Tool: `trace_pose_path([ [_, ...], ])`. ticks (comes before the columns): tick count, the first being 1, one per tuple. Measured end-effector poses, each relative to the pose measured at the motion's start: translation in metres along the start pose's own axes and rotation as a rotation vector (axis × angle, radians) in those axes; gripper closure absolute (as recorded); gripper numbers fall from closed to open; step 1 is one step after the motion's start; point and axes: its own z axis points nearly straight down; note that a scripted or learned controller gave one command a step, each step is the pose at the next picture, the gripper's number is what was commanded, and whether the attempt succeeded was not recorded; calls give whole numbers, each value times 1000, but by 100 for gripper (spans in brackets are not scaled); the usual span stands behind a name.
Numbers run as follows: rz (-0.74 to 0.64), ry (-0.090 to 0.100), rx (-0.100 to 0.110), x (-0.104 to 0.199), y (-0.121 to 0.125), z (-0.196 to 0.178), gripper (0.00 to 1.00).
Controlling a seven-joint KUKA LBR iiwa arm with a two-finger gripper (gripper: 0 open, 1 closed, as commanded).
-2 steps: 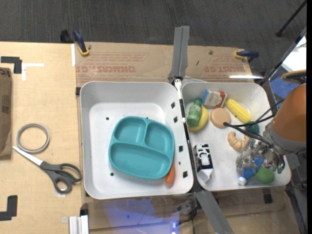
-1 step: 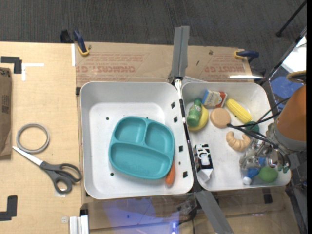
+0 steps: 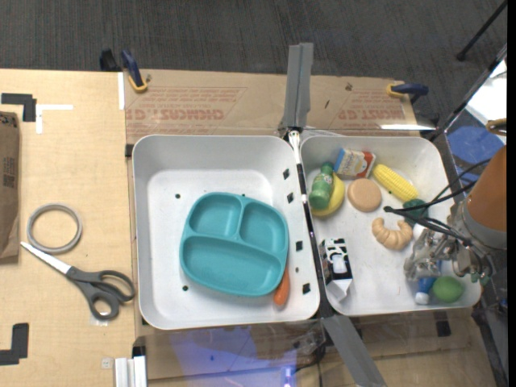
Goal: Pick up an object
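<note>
**Two bins, arm low in the right one**

Gripper (image 3: 431, 256) sits at the near-right corner of the right bin (image 3: 367, 297); whether its fingers are parted or closed cannot be told, and nothing is seen held between them. Just beside it, on the near side, lies a green ball (image 3: 447, 289) with a small blue piece (image 3: 422, 297) next to it. Left of the gripper, close by, a croissant (image 3: 393, 232). Further left, a black-and-white carton (image 3: 336, 263). Beyond it: a tan round disc (image 3: 364, 195), a corn cob (image 3: 394, 182), a banana (image 3: 330, 203) under a green bottle (image 3: 322, 185). Well to the left, the left bin (image 3: 161, 216) holds a teal divided plate (image 3: 235, 245), a carrot (image 3: 281, 289) against its near edge. Scissors (image 3: 81, 278) and a tape roll (image 3: 54, 226) lie on the bench, farthest left.
</note>
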Motion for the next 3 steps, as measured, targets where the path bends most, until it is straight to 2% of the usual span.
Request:
trace_pose_path([
  [1,-231,0,-1,-2,-10,0,0],
  [2,-380,0,-2,-22,79,0,0],
  [3,-447,3,-2,3,45,1,0],
])
